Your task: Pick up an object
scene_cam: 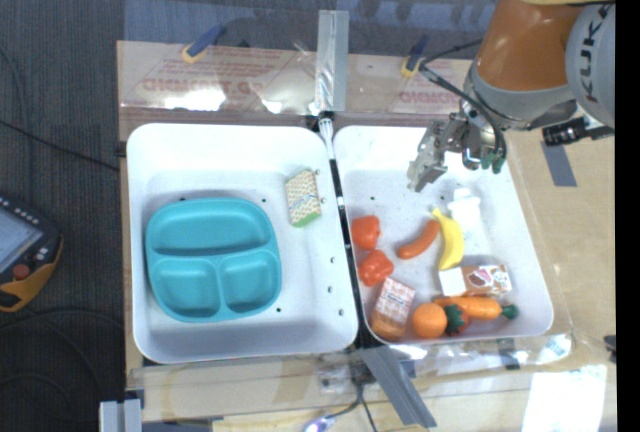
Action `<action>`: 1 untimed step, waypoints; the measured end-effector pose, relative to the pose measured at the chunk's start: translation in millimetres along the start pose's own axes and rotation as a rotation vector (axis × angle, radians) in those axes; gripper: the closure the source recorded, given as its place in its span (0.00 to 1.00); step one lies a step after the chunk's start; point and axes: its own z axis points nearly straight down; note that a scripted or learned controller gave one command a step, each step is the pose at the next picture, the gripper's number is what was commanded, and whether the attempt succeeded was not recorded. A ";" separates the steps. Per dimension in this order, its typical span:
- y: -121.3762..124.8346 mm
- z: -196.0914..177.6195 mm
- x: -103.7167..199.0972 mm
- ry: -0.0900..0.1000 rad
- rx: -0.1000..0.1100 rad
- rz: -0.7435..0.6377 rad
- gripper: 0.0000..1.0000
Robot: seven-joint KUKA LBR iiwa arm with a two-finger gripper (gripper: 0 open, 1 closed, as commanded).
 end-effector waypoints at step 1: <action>-0.2 0.1 0.0 0.000 0.001 0.000 0.00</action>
